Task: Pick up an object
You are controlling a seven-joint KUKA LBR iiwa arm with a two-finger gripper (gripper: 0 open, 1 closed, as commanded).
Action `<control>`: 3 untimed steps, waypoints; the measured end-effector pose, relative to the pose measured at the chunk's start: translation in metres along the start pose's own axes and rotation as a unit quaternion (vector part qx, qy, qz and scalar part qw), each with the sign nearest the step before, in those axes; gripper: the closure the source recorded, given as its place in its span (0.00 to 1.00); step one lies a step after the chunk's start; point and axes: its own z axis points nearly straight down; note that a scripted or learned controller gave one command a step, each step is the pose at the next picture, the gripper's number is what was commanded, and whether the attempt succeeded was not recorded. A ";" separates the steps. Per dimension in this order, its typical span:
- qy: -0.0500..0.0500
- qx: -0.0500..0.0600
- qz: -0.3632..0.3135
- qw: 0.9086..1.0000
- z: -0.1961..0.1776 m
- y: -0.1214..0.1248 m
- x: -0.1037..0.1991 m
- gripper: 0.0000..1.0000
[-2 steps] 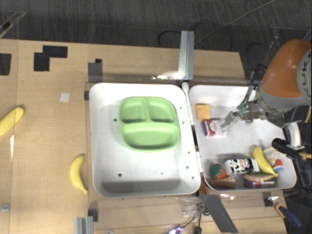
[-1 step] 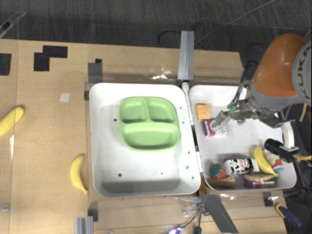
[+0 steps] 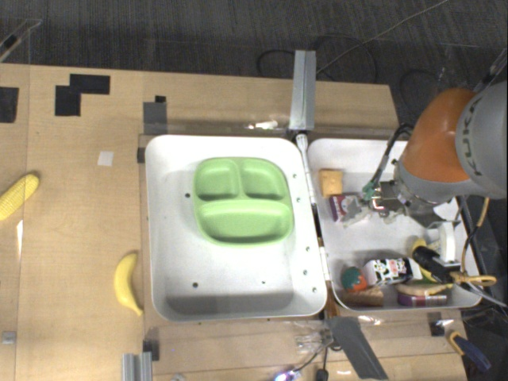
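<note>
The end effector (image 3: 367, 203) hangs over the right white bin (image 3: 321, 151); its state I cannot tell. The small purple packet (image 3: 340, 207) beside it looks light and crinkly; grasp it across the narrow sides.

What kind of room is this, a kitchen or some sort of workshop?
Most likely a robotics lab. A grey and orange robot arm reaches over two white bins on a wooden bench, one bin holding a green divided plate, with cables trailing across the carpet.
</note>
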 end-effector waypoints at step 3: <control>0.000 -0.002 -0.071 0.997 0.035 0.041 0.000 0.00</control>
